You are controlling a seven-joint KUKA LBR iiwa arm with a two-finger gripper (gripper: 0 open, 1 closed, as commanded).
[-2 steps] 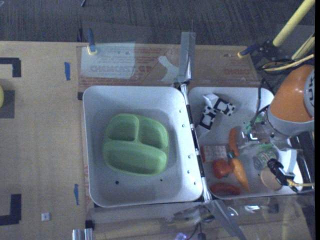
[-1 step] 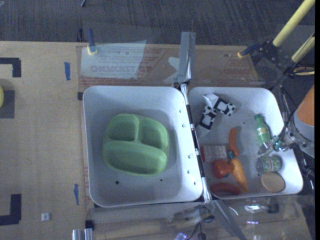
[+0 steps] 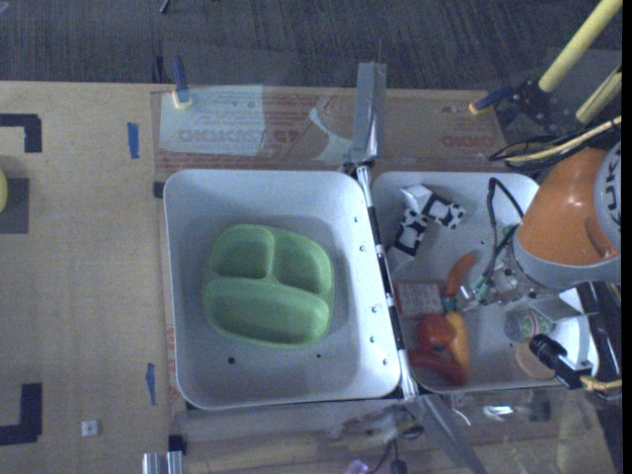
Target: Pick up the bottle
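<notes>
Bottle (image 3: 527, 322) sits in the right bin (image 3: 474, 181), just beside the end effector (image 3: 491, 289); not picked up yet.
I take the clear, pale-green item as the bottle, but it's blurred, so I can't read its long axis. From the end effector it lies toward the view's right and slightly nearer the bin's front wall, below the orange band (image 3: 563, 225). Only 1 arm. Can't tell if the end effector is released or clenched. A red-yellow item (image 3: 441, 342) lies on the opposite side.
</notes>
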